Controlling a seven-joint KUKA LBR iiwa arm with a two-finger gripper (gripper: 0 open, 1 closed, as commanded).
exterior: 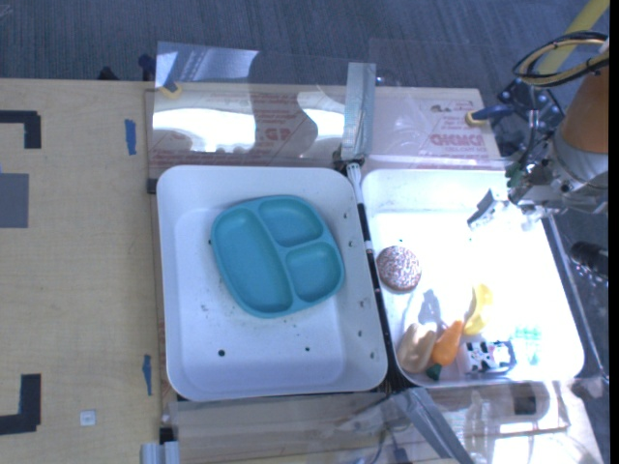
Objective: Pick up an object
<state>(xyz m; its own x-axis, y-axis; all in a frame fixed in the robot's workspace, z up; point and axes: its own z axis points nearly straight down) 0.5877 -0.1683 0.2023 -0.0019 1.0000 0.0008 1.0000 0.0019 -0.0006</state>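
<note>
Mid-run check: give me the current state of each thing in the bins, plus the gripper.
Blue divided plate: flat in the left bin, compartments bare.
Round speckled ball: resting by the right bin's left wall.
Orange carrot: lying against a tan piece.
Yellow piece: lying loose.
Gripper: over the right bin's far right side, holding nothing visible.

One fixed camera looks down (at a slant) on both white bins [184,259].

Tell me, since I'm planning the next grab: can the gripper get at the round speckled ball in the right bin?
Probably yes. The speckled ball lies alone near the right bin's left wall, apart from the cluster of toys, nothing over it. The gripper hangs above the same bin.
</note>
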